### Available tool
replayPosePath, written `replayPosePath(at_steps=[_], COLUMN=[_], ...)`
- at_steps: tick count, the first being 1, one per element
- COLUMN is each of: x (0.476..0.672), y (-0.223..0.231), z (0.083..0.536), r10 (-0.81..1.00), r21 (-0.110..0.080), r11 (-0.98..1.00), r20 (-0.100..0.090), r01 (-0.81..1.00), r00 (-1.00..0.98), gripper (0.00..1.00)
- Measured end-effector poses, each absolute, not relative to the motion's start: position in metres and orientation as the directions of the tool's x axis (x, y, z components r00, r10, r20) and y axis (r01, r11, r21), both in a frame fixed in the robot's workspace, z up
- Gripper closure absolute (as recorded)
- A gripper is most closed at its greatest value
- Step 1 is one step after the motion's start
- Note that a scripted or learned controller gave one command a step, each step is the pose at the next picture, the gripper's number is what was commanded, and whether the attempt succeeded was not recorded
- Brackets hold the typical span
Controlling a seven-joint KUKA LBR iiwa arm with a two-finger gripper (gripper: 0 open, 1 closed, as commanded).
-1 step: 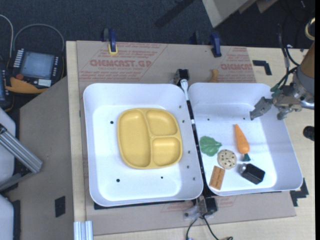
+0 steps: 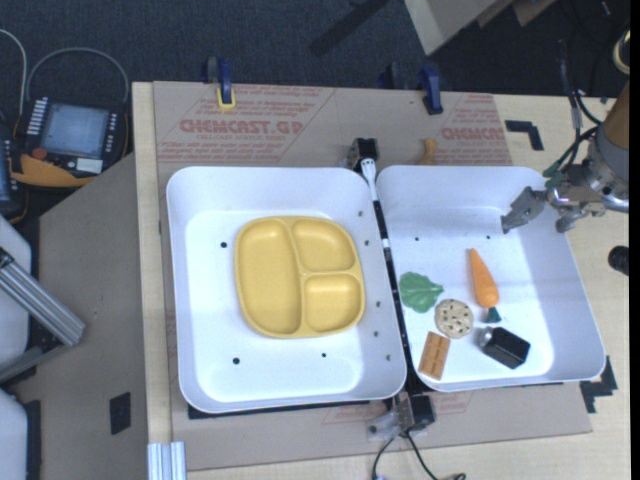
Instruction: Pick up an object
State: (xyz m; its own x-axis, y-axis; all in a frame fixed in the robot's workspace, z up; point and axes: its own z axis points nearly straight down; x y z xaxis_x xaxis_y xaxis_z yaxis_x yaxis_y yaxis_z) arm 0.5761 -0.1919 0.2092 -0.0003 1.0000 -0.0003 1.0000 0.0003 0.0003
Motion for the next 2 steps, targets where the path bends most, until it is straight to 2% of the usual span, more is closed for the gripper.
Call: replayPosePath(at_steps=[1, 2], x=[0.58, 0.576], y=[-0.198, -0.208], z=[0.15, 0.099], r10=[1.0, 1.0], r21=[-0.007, -0.005], r11=[0.0, -0.001], r20=[0.002, 0.001], r01=[1.0, 1.0], r00=[0.0, 0.001], gripper=[0.0, 0.0])
